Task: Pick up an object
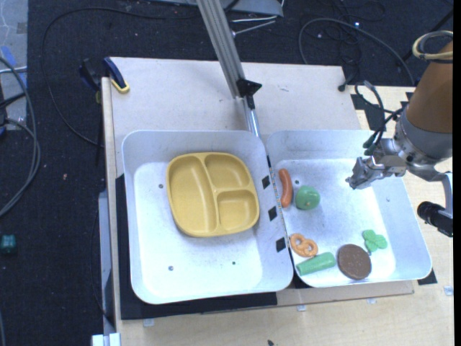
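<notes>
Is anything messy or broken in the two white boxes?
Nothing stands out. The yellow tray lies flat in the left bin. The hot dog, green ball, pretzel and brown disc lie loosely scattered in the right bin, none looking damaged.

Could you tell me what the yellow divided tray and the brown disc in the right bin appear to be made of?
The yellow tray looks like moulded plastic: one even colour, rounded compartment walls, a soft sheen. The brown disc seems a toy food piece, probably plastic or rubber, with a dull, faintly speckled top; the picture is too coarse to tell which.
</notes>
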`<state>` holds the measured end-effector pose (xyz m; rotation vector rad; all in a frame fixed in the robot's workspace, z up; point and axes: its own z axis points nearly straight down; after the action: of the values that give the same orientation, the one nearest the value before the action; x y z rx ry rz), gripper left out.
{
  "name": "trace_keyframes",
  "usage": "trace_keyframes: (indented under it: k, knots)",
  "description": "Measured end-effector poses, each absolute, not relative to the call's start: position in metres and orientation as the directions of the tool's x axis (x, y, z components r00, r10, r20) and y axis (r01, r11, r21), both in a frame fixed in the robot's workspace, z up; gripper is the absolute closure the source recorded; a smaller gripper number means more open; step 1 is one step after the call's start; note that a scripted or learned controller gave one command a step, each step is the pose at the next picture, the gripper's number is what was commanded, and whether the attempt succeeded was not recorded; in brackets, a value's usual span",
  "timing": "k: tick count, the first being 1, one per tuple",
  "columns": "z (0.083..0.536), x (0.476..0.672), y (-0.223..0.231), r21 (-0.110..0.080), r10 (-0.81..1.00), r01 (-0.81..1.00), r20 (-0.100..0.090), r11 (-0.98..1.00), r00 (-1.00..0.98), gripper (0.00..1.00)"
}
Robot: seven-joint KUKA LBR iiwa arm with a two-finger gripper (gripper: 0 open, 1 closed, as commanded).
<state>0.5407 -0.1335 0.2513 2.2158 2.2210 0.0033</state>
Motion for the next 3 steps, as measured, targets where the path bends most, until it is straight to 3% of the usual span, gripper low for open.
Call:
trace_keyframes:
  k: [1, 3]
  knots:
    - [0.245, 0.539, -0.081, 0.0, 1.0, 1.0, 0.001, 0.007, -0.007, 1.0]
    - [0.255, 0.562, 0.019, 0.002, 1.0, 1.0, 0.001, 0.008, -0.008, 1.0]
